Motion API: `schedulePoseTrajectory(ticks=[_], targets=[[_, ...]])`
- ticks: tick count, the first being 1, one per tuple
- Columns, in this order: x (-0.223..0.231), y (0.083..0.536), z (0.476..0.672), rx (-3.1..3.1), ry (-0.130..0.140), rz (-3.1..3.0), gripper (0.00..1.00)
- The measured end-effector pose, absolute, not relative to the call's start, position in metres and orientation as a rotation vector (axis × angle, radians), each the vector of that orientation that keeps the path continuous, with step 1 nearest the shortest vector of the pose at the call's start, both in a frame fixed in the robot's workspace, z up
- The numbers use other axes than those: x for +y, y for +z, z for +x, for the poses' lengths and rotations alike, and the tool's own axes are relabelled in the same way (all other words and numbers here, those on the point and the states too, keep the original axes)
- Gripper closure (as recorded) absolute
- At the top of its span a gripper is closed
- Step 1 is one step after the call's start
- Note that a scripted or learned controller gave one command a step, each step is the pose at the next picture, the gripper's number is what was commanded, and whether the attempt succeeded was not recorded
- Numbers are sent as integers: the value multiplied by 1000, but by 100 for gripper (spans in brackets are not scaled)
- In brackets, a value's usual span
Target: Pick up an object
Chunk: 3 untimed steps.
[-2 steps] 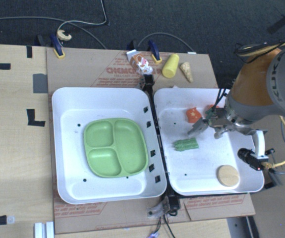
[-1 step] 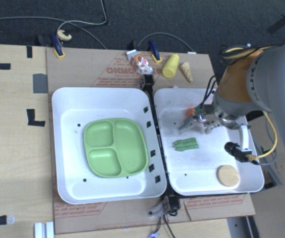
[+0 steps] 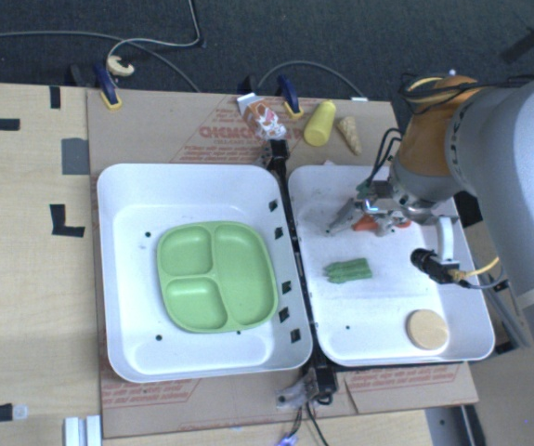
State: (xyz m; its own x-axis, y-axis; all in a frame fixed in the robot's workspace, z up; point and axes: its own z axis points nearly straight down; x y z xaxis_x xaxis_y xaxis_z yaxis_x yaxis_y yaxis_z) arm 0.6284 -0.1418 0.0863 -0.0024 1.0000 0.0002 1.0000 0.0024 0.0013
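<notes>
In the right bin (image 3: 475, 342) lie a small green ridged object (image 3: 347, 270) near the middle and a round tan disc (image 3: 427, 329) at the near right corner. My gripper (image 3: 371, 214) is low over the far part of this bin, up and to the right of the green object and apart from it. A small red-orange bit (image 3: 371, 221) shows at the gripper; whether it is a held thing or part of the tool is unclear. The grey arm with its orange band (image 3: 434, 142) comes in from the right.
The left bin (image 3: 123, 249) holds a green divided plate (image 3: 216, 275). Behind the bins on the cardboard lie a yellow object (image 3: 319, 124), a tan cone (image 3: 350, 136) and a small printed packet (image 3: 262, 117). A black cable part (image 3: 431, 264) hangs over the right bin's right side.
</notes>
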Motion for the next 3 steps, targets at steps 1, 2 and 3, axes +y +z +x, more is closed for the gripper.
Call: schedulePoseTrajectory(ticks=[1,2,3], targets=[[-146,86,670,2223,3,2215,0],[-146,96,670,2223,0,2212,100],[-146,96,670,2223,-1,2212,0]])
